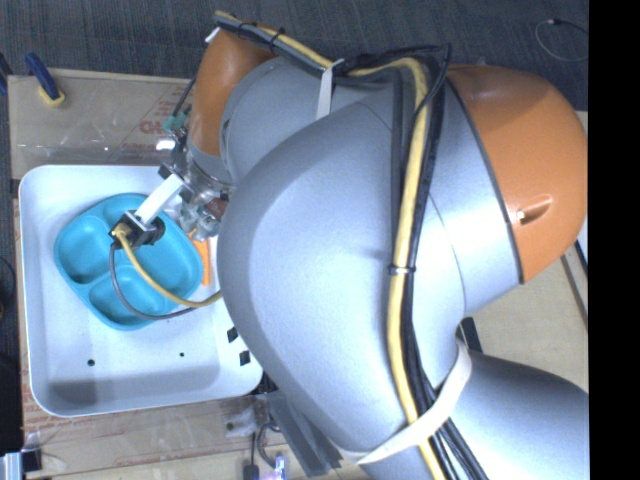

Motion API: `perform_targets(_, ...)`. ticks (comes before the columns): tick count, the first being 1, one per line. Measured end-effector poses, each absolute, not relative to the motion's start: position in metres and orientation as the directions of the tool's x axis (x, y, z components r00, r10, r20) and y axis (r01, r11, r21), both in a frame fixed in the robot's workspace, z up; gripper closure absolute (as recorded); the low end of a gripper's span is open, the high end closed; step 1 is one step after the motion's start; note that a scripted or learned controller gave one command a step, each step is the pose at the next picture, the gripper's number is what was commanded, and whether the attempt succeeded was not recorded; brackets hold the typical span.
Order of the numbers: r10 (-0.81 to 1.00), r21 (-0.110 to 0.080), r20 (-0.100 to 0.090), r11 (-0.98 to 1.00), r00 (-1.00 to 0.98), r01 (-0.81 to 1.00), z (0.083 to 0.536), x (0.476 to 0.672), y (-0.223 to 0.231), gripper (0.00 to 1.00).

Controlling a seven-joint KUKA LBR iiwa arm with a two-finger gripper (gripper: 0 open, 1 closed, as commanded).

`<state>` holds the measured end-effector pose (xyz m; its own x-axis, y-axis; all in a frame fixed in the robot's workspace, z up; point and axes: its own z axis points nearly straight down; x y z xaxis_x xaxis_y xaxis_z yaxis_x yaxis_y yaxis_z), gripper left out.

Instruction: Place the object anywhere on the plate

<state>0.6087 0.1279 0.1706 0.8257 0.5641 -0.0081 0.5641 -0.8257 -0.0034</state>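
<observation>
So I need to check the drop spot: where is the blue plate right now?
In the camera view the blue plate lies in the left white bin, toward its upper half, just left of the arm's wrist, with a yellow cable looping over it.

White bin point(40, 368) on the bench; blue-handled tool point(42, 76) beyond it.

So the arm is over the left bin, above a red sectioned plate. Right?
Not quite: the plate is blue, not red. The camera view shows the arm reaching over the left bin, above that blue sectioned plate.
</observation>
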Motion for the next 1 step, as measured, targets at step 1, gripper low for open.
perform_targets(1, 0.253, 0.003, -0.004, -0.967, 0.967, 0.253, 0.2155, 0.5442, 0.1481, 1.0)
